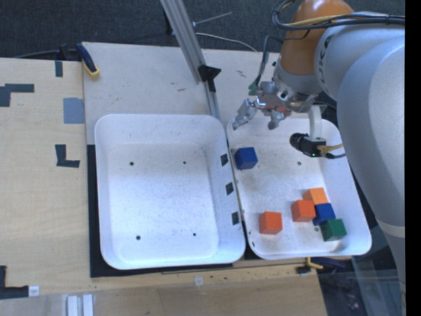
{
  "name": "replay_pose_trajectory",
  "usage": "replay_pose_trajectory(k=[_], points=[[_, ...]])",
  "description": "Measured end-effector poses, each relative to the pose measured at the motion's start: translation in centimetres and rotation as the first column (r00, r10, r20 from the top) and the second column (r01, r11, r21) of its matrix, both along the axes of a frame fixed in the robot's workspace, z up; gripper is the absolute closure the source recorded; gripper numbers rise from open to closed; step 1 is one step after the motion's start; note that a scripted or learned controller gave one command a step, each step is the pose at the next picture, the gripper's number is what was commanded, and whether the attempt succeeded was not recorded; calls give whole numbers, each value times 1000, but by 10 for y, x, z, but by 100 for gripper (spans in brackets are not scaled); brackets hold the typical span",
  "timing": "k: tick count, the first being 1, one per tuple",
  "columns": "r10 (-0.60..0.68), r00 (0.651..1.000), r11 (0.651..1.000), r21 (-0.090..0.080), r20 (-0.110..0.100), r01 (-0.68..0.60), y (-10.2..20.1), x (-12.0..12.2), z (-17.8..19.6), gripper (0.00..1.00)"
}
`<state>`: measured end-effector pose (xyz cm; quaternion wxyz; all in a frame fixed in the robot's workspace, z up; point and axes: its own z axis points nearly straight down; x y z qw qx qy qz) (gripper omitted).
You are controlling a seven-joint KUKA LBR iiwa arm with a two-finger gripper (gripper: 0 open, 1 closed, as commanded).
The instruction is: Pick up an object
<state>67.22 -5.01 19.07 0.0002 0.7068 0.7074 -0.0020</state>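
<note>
The task is at its beginning, as far as I can judge: no object is picked up yet. The gripper [258,116] hangs over the far end of the right bin [348,176], near the corner where the two bins meet, and its two fingers stand apart with nothing between them, so it is released and carries nothing. The nearest object is a blue cube [246,158], which lies on the floor of the right bin just beside the dividing wall and a little nearer to the camera than the gripper; the gripper appears above it and apart from it, not touching. The other objects are all in the same bin, toward its near end: an orange cube [270,222] alone, and a tight group made of a second orange cube [302,210], a lighter orange block [316,195], a small dark blue block [324,211] and a green cube [334,229]. The left bin [105,176] holds nothing that I can see. What is left is almost everything: to come over one object, probably the blue cube because it is closest, to go down, to close on it and to lift it.
</note>
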Motion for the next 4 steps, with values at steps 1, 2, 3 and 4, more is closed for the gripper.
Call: replay_pose_trajectory(k=[1, 2, 3, 4], points=[[0, 1000, 1000, 2, 1, 0, 5, -63, 1, 0], [-6, 1000, 1000, 0, -6, 6, -54, -78, -60, 0], [-10, 1000, 1000, -1, -1, 10, -130, -159, -33, 0], [2, 1000, 1000, -7, 25, -2, -130, -175, -75, 0]])
